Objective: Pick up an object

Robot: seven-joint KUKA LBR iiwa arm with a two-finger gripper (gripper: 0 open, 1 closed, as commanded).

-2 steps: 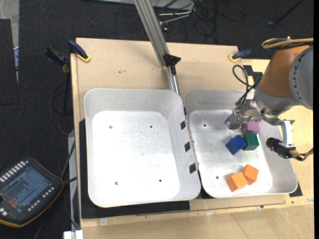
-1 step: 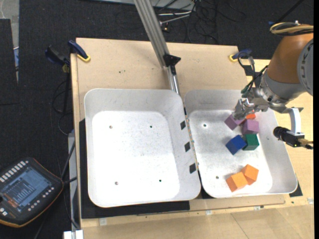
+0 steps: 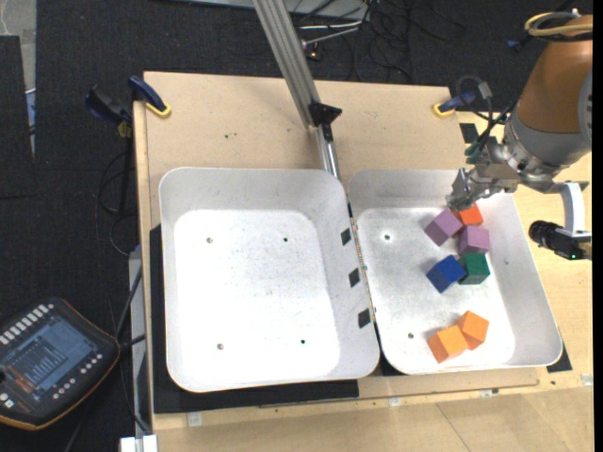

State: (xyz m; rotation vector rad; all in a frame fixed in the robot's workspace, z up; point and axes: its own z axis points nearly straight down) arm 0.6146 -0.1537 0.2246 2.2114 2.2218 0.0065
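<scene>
The right bin (image 3: 528, 342) holds several small blocks. A purple block (image 3: 443, 226) and an orange block (image 3: 470, 216) lie at its upper right. Just below them sit a second purple block (image 3: 475, 239), a green block (image 3: 477, 267) and a blue block (image 3: 445, 273). Two orange blocks (image 3: 460, 335) rest near the bin's front edge. My gripper (image 3: 464, 196) hangs low over the bin's far right side, right above the orange and purple blocks. The wrist hides its tips.
The left bin (image 3: 188, 347) stands beside the right one, with black clips (image 3: 356, 276) along the shared rim. A slanted metal pole (image 3: 292, 59) crosses the back of the bench. A teach pendant (image 3: 47, 361) lies at the lower left.
</scene>
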